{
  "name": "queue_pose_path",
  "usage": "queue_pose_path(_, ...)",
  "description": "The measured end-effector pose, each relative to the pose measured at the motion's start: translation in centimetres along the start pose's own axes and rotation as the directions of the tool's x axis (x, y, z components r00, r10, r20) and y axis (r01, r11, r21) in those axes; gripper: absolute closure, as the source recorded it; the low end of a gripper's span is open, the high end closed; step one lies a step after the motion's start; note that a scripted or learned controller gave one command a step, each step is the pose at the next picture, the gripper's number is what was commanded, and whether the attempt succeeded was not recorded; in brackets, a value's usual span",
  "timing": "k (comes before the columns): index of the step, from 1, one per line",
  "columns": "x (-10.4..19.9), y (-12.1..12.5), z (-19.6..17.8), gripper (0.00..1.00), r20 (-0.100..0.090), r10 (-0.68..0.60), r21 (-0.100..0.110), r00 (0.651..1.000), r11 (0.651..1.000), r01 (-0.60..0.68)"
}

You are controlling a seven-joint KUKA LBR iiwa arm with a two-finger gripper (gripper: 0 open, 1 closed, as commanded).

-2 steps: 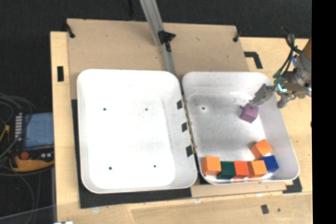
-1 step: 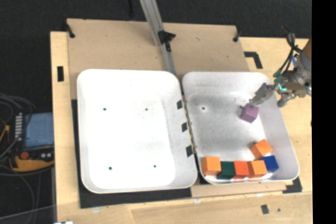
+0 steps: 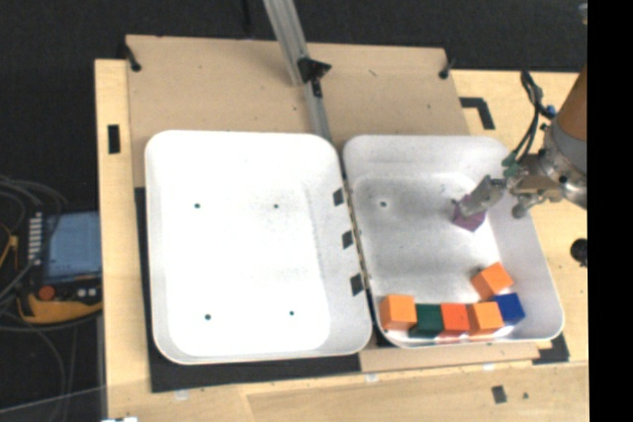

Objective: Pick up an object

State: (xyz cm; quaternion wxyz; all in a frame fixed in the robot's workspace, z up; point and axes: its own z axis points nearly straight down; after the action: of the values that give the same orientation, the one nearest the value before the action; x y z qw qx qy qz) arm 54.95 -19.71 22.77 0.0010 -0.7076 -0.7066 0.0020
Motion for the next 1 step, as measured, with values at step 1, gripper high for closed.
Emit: queue_pose_path(1, -0.36, -1.07, 5.40, 0.00, 0.000, 0.000, 0.001, 1.000, 1.000, 0.000)
